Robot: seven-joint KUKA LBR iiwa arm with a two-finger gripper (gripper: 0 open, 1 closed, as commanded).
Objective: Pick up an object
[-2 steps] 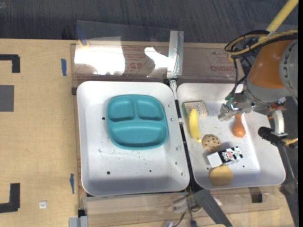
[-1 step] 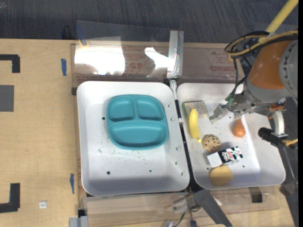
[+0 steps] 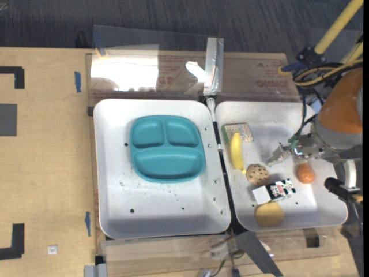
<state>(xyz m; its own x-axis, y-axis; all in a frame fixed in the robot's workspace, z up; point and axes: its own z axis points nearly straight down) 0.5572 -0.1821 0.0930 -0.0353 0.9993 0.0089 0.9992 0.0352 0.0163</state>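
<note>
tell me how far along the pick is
Done so far: the arm has reached into the right bin, and its gripper sits low among the items. In hand: nothing can be seen held. Left: actually lifting something. The banana, cookie, orange ball, small printed box and tan round item all lie on the bin floor.

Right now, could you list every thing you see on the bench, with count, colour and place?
bins: 2, white, side by side on the bench
tray: 1, teal, three compartments, middle of left bin
banana: 1, yellow, right bin, near the divider
card: 1, patterned, right bin, behind the banana
cookie: 1, brown speckled, right bin, centre
box: 1, white with black print, right bin, front
bun: 1, tan, right bin, front edge
ball: 1, orange, right bin, right side
gripper: 1, grey metal, low over the right bin, left of the ball
</note>
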